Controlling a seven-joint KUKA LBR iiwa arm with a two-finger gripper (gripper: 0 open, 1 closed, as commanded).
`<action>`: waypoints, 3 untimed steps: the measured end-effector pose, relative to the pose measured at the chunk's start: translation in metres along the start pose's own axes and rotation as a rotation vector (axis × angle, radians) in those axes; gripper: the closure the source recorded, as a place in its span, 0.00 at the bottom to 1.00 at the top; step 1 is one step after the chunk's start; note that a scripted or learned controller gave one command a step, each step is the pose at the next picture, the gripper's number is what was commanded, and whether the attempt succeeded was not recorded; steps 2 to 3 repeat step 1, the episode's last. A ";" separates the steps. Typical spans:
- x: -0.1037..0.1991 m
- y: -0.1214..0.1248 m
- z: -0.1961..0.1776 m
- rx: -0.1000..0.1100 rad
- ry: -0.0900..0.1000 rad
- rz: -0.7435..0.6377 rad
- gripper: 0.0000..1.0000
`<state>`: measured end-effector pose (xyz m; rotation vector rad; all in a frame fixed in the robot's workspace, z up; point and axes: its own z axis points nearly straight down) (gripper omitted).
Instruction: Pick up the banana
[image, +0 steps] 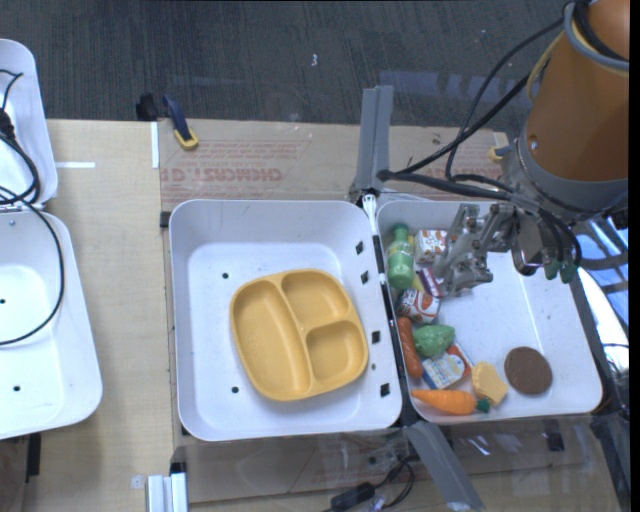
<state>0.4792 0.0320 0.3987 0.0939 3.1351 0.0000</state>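
Observation:
My gripper (466, 262) hangs low over the upper middle of the right bin (560, 330), on the grey arm with the orange band (590, 90). It sits just right of a pile of toy food along the bin's left wall: a green bottle (399, 258), a red-and-white carton (432, 243) and a second small carton (421, 301). The gripper's body hides the bin floor right beneath it. I see nothing held in it.
Lower in the right bin lie a green broccoli (433, 340), two orange carrots (445, 401), a yellow cheese wedge (489, 383) and a brown cookie (527, 369). The left bin (200, 300) holds a yellow divided plate (298, 333). Black cables trail from the arm.

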 end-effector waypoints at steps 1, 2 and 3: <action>0.000 0.037 0.108 0.001 0.004 0.169 0.00; 0.000 0.037 0.108 0.001 0.004 0.169 0.00; 0.000 0.037 0.108 0.001 0.004 0.169 0.00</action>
